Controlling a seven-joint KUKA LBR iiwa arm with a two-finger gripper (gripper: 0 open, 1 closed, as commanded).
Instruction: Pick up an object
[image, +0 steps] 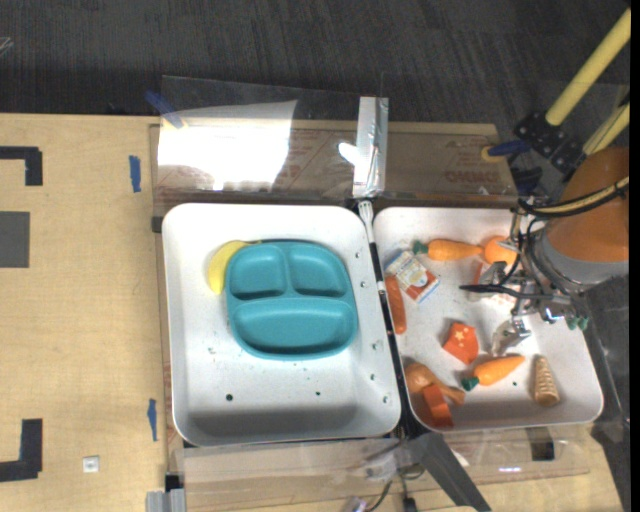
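Carrot (497, 370): lies in right bin (575, 400), just below gripper (512, 335); you see the gripper low over it, likely lining up a grasp; finger spread cannot be told; nothing visibly held

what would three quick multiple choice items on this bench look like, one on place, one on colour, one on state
1. Where does the divided plate lie?
A. in the left bin
B. in the right bin
C. on the bench outside the bins

2. What colour is that plate?
A. red
B. teal
C. black

3. How does the yellow item lie against the plate?
A. on top of the plate, in full sight
B. partly tucked under the plate's left edge
C. far away in the other bin

Answers: 1 A, the plate rests inside the left bin. 2 B, it is teal against the white bin. 3 B, just a yellow sliver pokes out at the plate's upper left rim.
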